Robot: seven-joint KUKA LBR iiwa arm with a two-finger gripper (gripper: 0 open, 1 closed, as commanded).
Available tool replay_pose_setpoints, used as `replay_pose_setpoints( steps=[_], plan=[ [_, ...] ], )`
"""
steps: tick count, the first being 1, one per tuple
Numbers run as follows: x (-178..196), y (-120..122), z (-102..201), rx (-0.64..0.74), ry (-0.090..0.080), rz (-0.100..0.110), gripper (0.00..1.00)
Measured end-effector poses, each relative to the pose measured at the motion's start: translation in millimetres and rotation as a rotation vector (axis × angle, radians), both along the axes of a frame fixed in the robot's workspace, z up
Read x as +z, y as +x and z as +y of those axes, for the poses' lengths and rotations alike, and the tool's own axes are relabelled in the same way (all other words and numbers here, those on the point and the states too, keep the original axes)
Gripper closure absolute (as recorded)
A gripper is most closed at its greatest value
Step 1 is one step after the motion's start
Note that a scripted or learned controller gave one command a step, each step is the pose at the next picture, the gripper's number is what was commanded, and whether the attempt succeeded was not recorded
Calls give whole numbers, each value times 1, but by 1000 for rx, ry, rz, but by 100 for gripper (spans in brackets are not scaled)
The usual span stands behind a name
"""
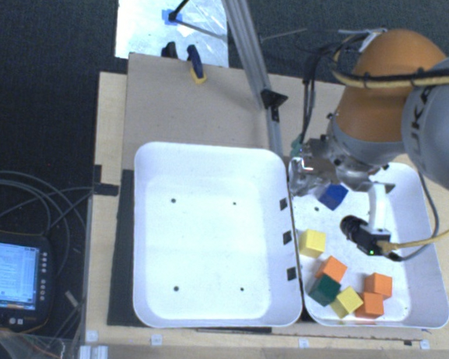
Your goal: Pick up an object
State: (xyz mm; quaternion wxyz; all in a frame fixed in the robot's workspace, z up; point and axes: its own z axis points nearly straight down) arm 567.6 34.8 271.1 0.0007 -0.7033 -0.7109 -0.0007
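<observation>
Several small blocks lie in the right bin [426, 286]. A blue block [333, 197] sits near the bin's back left, directly under my gripper [324, 183], whose grey and orange wrist hangs over it. I cannot see whether the blue block is gripped or just lying beneath. Toward the front of the bin are a yellow block [313, 243], an orange block [332, 268], a dark green block [324, 289], a second yellow block [348, 301] and two more orange blocks [378, 284] [370, 305].
The left bin [204, 235] is beside the right one, their rims touching. A slanted metal pole [251, 52] ends near the bins' back junction. A black unit with a green light [360, 232] and yellow cable hangs from the arm. A teach pendant [11, 277] lies far left.
</observation>
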Motion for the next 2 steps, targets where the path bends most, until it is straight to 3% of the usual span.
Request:
replay_pose_setpoints(
  steps=[1,2],
  plan=[
    [-28,-17,52,0,0,2,100],
    [-27,-16,48,-7,-1,-1,0]
  ],
)
